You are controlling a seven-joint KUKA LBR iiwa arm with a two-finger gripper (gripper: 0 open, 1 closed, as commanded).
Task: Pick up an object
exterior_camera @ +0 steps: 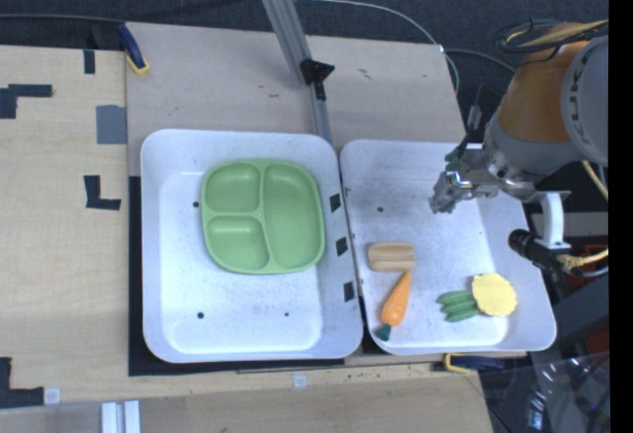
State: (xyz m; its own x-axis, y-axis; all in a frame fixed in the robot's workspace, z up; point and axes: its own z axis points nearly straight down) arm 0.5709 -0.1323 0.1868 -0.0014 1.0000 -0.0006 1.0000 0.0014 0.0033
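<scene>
- A carrot (396, 299), a green pod (456, 303) and a yellow piece (494, 295) are lying along the near side of the right bin (415, 164), below the end effector (447, 194).
- A tan block (391, 255) is sitting nearer, down and left of it.
- The end effector is hovering over the bin, nothing gripped; its opening is unclear.
- A green plate (264, 216) is resting in the left bin (163, 253), well apart.

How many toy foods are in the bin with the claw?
3: a tan block mid-bin, a carrot just below it, and a yellow-green piece near the bin's lower right corner.
</scene>
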